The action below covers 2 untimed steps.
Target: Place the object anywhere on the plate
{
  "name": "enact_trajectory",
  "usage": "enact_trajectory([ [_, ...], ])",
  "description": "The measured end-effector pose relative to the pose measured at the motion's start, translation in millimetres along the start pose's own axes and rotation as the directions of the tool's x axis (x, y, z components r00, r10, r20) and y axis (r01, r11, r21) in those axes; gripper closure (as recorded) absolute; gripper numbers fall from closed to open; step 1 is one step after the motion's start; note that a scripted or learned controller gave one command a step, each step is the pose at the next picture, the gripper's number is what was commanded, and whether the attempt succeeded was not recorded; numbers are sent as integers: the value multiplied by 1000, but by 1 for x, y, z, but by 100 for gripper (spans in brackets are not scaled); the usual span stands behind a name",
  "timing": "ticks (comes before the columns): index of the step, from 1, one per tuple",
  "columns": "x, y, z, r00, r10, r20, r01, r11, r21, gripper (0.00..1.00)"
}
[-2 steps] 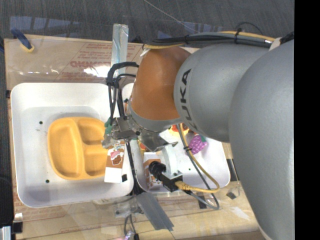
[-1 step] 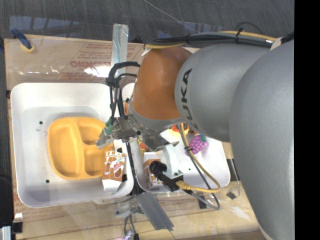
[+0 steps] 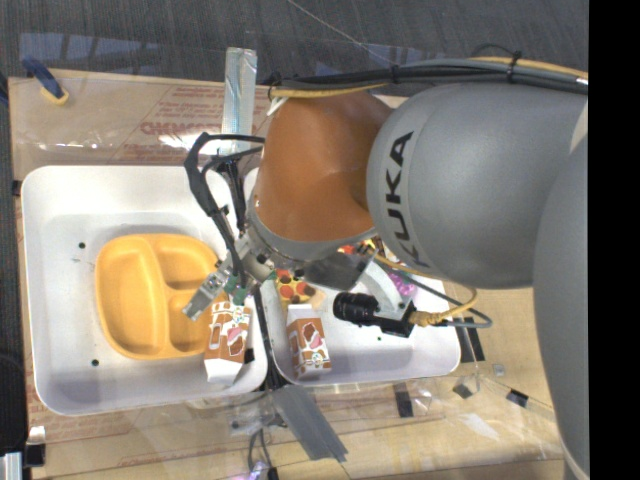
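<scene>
The small printed carton (image 3: 229, 336) lies in the left bin (image 3: 50, 268), just beside the yellow plate (image 3: 150, 293). It looks light, stiff and crushable, best pinched across its narrow sides. The hand (image 3: 212, 293) hovers there; its grip I cannot tell.

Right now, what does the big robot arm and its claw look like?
The arm is fat, round and grey, with KUKA in black letters. Next comes a shiny orange band. Black cables run along it and loop by the wrist. The claw is small, grey metal.
</scene>
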<state>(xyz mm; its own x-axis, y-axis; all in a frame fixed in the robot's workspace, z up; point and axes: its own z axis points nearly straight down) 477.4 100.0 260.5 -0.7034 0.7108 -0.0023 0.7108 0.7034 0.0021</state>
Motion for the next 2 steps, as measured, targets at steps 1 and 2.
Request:
enact_trajectory([
  [1,-1,74,-92,974,226,0,-226,974,1,0],
  [2,-24,27,-170,987,-161,2,161,987,-2,0],
])
